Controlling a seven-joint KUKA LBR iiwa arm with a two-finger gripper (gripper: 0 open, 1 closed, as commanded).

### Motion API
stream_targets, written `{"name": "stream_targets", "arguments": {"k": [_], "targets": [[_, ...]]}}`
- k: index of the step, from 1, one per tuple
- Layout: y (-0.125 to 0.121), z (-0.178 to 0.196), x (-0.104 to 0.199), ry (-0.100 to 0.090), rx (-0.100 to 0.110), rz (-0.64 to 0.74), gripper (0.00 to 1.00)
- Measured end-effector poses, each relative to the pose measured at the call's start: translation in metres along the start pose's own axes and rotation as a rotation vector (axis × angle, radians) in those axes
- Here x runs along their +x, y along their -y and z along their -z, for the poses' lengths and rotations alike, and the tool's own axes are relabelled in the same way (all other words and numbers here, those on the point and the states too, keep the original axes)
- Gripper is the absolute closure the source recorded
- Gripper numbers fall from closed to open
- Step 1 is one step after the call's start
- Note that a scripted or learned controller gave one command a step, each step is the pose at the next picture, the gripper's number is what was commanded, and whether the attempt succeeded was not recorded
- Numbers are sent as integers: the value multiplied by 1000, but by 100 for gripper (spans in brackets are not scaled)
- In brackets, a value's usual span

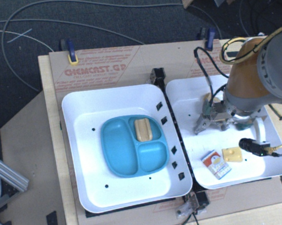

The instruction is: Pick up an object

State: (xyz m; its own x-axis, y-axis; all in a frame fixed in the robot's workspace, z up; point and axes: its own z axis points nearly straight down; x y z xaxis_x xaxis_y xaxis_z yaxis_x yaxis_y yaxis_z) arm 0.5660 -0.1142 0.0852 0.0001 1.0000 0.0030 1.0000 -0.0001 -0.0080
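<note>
Gripper [203, 123] sits low over the floor of the right bin [189, 91], fingers pointing toward 9 o'clock. Whether it is released or clenched: cannot tell, the metal tips blur together against the white. Nothing visible between them.

At 5 o'clock from the tips, close by, lie two candidates: a small red-and-white card packet [216, 164] and, just beside it at 3 o'clock, a pale yellow block [232, 155]. Both lie flat on the bin floor, so a top-down pinch looks needed.

Left bin [75, 117], at 9 o'clock, holds a blue divided plate [120, 152] with a tan bread-like piece [143, 129] in its upper right compartment, kept from sliding by the dividers.

Judgement: no object picked up yet.
</note>
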Motion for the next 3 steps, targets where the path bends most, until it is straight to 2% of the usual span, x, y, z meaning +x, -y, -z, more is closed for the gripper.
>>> {"name": "stream_targets", "arguments": {"k": [1,3], "targets": [[-2,15,0,1,-8,0,100],[-6,143,3,4,-16,2,100]]}}
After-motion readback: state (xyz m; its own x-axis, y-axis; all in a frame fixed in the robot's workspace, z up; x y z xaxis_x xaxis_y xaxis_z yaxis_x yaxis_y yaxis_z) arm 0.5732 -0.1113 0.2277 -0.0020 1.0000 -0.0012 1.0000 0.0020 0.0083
